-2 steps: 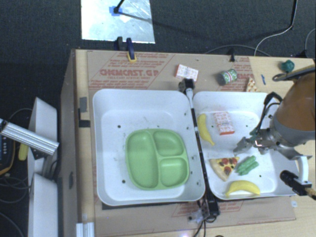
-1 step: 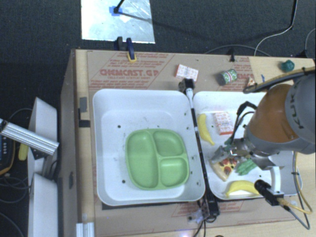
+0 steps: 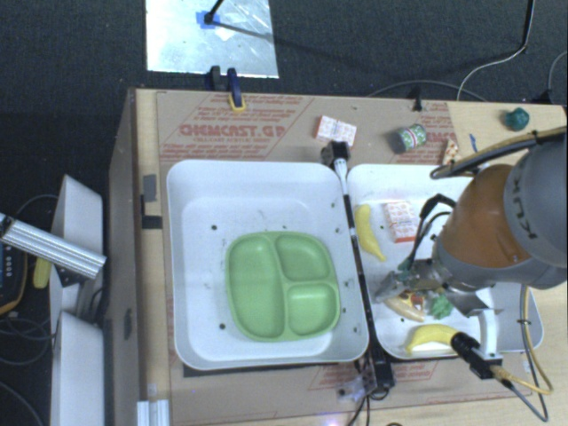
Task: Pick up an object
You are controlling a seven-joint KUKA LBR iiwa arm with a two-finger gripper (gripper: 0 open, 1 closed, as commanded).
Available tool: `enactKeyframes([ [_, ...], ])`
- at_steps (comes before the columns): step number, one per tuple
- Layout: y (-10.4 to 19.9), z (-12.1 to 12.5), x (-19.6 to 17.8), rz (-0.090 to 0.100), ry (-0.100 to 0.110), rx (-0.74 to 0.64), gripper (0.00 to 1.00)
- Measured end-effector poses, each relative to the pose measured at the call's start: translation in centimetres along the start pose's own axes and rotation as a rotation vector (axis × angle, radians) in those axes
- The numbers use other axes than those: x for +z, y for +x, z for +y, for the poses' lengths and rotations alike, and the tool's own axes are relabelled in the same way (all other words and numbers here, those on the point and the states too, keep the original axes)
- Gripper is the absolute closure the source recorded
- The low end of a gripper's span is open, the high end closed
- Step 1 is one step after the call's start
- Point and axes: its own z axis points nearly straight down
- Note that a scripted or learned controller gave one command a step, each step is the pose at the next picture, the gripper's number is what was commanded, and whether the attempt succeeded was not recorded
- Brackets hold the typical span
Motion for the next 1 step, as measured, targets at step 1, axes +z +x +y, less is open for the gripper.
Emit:
enactKeyframes([
  [1, -9.94, 5.20, -0.06, -0.004, -0.003, 0.003, 0.00],
])
